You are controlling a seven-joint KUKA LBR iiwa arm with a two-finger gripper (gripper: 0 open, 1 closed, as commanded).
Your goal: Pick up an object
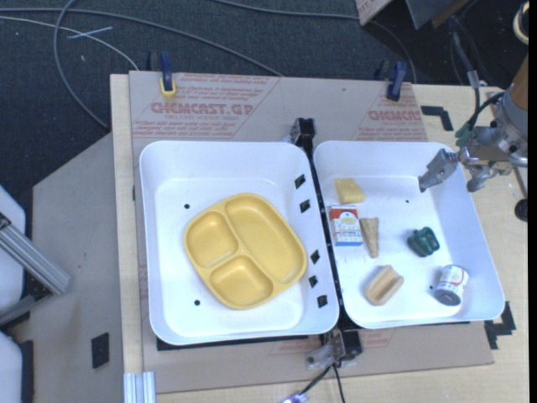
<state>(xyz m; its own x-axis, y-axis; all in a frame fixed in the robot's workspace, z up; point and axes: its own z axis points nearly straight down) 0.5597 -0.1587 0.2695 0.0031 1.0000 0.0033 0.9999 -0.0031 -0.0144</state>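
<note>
My gripper (457, 175) hangs over the right bin's (394, 159) far right corner, its fingers (436, 172) spread open with nothing between them. In that bin lie a yellow block (350, 191), a small red-and-white carton (345, 226), a tan cone (370, 236), a dark green pepper (424, 242), a tan bread roll (383, 285) and a small can (450, 285) on its side. The pepper is the closest item, below and a little left of the gripper. All the items lie apart from the gripper.
The left bin (159, 191) holds a yellow divided tray (244, 248). A black divider with clips (310, 217) runs between the bins. Blue clamps (168, 78) pin the board at the back. Cables (84, 32) trail on the floor beyond.
</note>
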